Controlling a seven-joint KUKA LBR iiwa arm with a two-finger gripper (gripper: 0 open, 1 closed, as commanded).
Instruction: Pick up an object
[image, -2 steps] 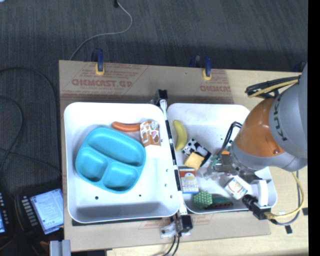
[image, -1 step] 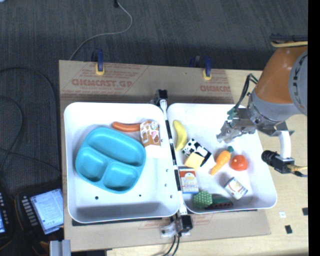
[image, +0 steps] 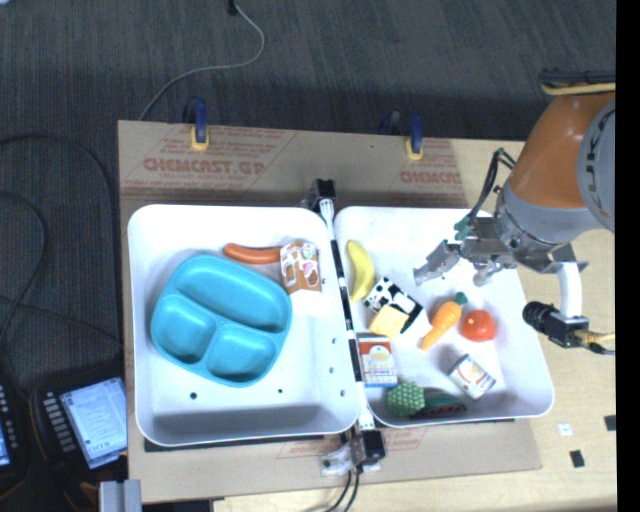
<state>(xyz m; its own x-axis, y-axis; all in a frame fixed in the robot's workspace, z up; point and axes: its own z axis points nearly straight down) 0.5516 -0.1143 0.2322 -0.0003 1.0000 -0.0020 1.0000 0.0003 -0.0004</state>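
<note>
My gripper (image: 461, 268) hangs over the upper right part of the right bin (image: 520, 400), open with nothing between its fingers (image: 433, 268). Just below it lie an orange carrot (image: 441, 322) and a red tomato (image: 479, 325). To its left are a yellow banana (image: 358, 268), a black-and-white cow toy (image: 392, 297) and a yellow cheese wedge (image: 388, 320). Lower in that bin sit a small red box (image: 376, 362), a green knobbly vegetable (image: 405, 398) and a small can (image: 471, 376).
The left bin (image: 160, 410) holds a blue divided plate (image: 220, 318), a sausage (image: 252, 254) and a small printed carton (image: 300, 267). A dark ridge (image: 340, 280) separates the bins. The arm's orange band (image: 560, 150) is at the right.
</note>
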